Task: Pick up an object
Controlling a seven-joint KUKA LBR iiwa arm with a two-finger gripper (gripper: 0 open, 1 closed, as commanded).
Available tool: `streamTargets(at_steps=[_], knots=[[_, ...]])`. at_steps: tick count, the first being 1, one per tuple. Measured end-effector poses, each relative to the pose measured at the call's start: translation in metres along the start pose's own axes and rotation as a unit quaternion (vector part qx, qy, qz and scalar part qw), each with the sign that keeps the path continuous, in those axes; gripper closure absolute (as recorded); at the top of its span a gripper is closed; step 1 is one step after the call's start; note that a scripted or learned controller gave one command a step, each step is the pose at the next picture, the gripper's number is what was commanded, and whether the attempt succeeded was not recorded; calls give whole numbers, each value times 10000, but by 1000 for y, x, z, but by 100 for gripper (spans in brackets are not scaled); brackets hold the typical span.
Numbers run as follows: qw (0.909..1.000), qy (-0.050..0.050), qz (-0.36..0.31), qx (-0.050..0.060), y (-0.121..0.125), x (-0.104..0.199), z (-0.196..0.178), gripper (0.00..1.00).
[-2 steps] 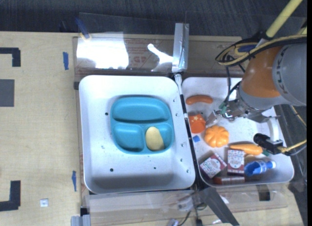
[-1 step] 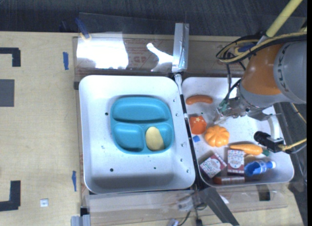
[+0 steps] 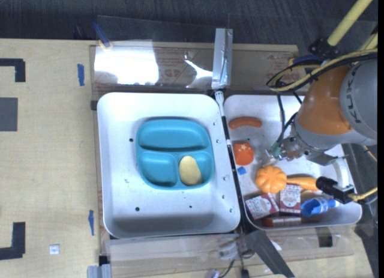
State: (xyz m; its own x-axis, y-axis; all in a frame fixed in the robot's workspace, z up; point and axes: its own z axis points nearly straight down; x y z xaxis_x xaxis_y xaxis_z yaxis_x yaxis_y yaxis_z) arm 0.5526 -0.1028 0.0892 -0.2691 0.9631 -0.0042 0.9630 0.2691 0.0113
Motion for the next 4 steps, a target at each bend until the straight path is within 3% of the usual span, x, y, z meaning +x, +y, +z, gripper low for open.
streamTargets(at_steps=[1,2,3,4], knots=[[10000,0,-32,21,-14,-27,-62,100],[10000,17,-37,48,-15,-26,-59,0],[9837,11,-1799,26,-7,-30,-92,0],[9856,2,-1691,9,-31,1,1,0]])
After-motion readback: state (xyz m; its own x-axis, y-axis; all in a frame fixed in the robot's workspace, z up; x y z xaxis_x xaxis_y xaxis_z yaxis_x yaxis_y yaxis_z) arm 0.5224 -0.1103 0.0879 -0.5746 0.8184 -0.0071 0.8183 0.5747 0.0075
